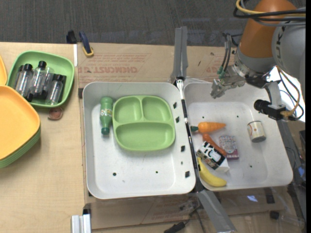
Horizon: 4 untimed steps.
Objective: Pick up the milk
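Gripper (219, 87) hangs over the right bin (272, 176) near its 11 o'clock corner, above bare bin floor; nothing visible between its fingers, but can't tell how far apart they stand from this angle. Milk (213, 155), the small black-and-white carton, lies in the same bin toward 8 o'clock, well apart from the gripper. Banana (212, 176) touches it at its 6 o'clock side; carrot (212, 127) sits at its 12 o'clock; a pink packet (228, 146) just beside at 2 o'clock. Small can (256, 131) lies on its side toward the bin's 3 o'clock. Left bin (97, 178) carries a green divided plate (144, 122) and, at the plate's 9 o'clock, a green bottle (106, 114).
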Motion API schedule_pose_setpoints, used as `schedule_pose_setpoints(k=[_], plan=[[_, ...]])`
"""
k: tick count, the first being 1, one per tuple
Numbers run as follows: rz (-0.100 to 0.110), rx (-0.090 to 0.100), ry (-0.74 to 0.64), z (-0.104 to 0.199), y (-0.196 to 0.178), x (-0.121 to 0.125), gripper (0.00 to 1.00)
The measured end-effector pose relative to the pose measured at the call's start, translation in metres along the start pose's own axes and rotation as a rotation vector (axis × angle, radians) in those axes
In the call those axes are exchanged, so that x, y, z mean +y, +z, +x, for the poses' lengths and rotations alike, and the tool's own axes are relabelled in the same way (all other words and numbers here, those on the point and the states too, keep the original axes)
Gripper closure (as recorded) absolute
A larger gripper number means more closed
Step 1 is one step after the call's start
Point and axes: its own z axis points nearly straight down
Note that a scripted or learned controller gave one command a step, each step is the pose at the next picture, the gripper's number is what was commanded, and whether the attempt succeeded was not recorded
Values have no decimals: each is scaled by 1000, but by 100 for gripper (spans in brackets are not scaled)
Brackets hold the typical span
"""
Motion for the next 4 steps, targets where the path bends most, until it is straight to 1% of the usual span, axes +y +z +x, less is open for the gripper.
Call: schedule_pose_setpoints(k=[1, 2, 3, 4], plan=[[0, 1, -313, -1, -1, -21, 100], [-1, 0, -503, -42, 24, -23, 100], [1, 1, -77, -38, 43, -35, 100], [-2, -2, -369, -31, -30, 6, 100]])
